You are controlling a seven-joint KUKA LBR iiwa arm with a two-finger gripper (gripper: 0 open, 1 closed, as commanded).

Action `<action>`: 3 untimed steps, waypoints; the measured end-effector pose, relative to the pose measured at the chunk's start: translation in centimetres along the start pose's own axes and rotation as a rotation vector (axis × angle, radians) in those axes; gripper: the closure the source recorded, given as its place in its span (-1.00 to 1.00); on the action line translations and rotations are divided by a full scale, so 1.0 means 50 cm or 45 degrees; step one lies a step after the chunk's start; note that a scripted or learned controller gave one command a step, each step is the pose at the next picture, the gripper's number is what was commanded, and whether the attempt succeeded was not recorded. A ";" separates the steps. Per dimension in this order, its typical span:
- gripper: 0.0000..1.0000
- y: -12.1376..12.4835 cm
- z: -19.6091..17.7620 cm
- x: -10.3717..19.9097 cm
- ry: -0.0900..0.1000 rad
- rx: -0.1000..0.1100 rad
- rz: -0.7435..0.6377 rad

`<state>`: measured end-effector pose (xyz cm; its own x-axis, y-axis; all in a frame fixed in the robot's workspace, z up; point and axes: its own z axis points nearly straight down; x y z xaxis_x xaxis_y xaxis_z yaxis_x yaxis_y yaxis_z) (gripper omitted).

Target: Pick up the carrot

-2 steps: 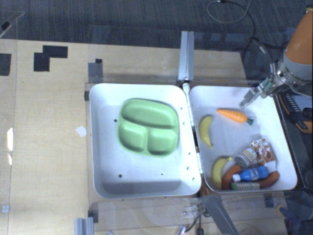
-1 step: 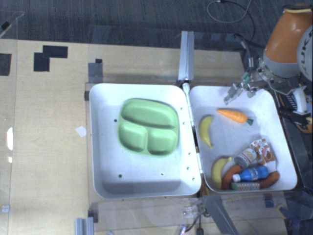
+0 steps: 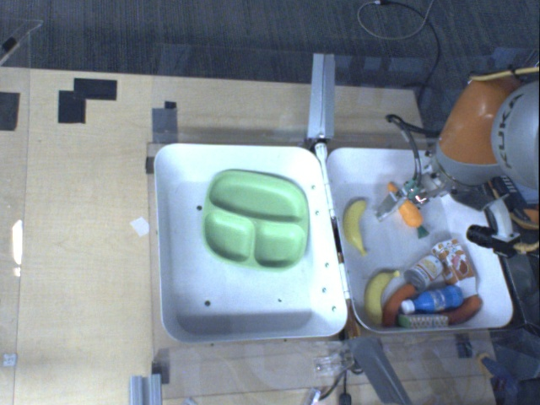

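Here, gripper [image 3: 403,199] over carrot [image 3: 410,214], mid right bin [image 3: 371,163], open floor around.

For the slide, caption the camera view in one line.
Pincer at the carrot in the right bin.

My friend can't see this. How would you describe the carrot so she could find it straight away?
Start at the right-hand white bin, the one crowded with food, beside the bin holding a green divided tray. Look in its upper half, under the tip of the arm's gripper. The carrot is the small bright orange piece there, lying apart from the yellow bananas and the bottles and sausage heaped along the bottom edge.
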<state>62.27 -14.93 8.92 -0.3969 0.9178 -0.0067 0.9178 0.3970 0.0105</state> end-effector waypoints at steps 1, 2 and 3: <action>-1.00 -0.006 -0.001 0.037 0.000 0.000 -0.038; 1.00 0.001 -0.027 0.038 -0.002 -0.010 -0.040; 1.00 0.146 -0.196 0.170 0.005 0.003 -0.079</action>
